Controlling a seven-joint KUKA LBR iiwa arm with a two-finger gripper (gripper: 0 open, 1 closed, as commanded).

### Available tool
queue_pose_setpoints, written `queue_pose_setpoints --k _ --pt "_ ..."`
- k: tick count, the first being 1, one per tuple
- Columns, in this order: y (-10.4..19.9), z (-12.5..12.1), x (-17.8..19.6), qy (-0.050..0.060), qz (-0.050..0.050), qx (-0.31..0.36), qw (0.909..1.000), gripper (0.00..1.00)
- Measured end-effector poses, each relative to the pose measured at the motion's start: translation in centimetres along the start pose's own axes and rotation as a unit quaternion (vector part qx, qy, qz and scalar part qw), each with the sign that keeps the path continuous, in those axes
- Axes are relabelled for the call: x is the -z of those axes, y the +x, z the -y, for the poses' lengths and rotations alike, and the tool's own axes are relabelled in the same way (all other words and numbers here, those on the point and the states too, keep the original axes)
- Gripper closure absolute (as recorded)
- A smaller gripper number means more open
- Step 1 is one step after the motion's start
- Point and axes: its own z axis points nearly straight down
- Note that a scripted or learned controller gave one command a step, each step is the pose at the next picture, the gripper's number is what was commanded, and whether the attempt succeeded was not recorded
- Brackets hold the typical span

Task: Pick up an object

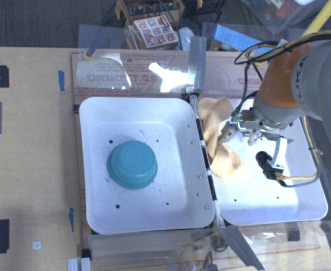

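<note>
Teal bowl (133, 164) upside down, centre of left bin (98, 117); tan cloth (219, 137) crumpled against left wall of right bin (301, 208), mid-right of frame; gripper (233, 130) at cloth's right edge; cannot tell whether fingers are apart or together.

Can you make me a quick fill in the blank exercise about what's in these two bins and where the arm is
1. The teal bowl sits upside down in the ____ bin.
2. The tan cloth lies in the right bin, against its ____ wall.
3. The gripper hangs over the ____ bin.
4. The band above the wrist is ____.

Missing words: left; left; right; orange
</note>
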Motion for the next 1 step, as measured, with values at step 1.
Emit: queue_pose_setpoints --k 1 --pt "-3.44 4.52 -2.18 -0.006 0.000 0.042 0.9991 0.00"
